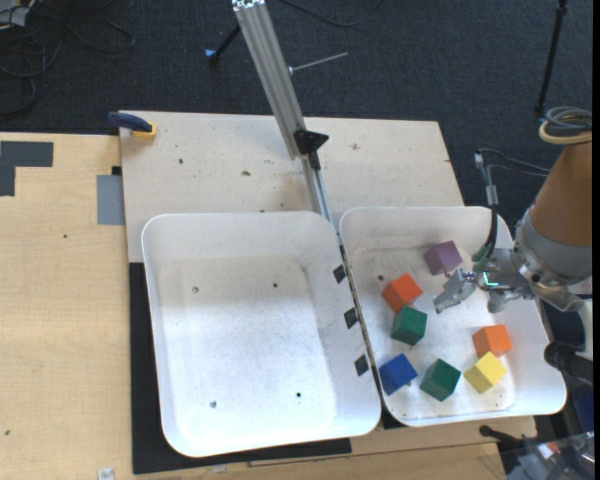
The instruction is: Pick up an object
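Over the right bin (pixel 540 393), the jaws (pixel 452 296) hang between the purple cube (pixel 442 257) and the orange cube (pixel 401 291). They stand apart, gripping nothing. Two green cubes (pixel 409 325) lie nearby.

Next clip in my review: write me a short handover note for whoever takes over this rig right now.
Gripper: above the right bin, between the purple cube and the orange cube; nothing visibly held.
Objects, all in the right bin: purple cube at the back, orange cube and a green cube near the centre, a second orange cube and a yellow cube to the right, a blue cube and a second green cube at the front.
Done: nothing lifted.
Left: grasp one cube and raise it.
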Motion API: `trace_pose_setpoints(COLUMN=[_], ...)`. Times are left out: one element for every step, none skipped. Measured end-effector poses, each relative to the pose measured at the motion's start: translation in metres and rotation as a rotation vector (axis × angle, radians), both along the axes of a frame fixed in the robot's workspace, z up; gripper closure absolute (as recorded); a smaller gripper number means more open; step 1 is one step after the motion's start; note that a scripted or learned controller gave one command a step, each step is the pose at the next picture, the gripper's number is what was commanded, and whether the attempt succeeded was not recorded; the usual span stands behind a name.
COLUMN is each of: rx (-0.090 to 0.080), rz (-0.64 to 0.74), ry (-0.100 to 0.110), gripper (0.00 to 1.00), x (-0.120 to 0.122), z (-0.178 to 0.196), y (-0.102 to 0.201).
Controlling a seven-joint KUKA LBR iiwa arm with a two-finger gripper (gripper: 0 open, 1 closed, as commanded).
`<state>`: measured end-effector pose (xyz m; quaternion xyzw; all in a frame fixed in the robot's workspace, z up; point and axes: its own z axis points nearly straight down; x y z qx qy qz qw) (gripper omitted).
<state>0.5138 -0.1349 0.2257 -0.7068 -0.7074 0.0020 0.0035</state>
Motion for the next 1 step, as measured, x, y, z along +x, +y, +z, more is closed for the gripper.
trace_pose_setpoints(rx=[-0.001], rz=[-0.004], ry=[-0.005], gripper=[0.00], x=[0.0006], z=[0.0018], y=[-0.0011])
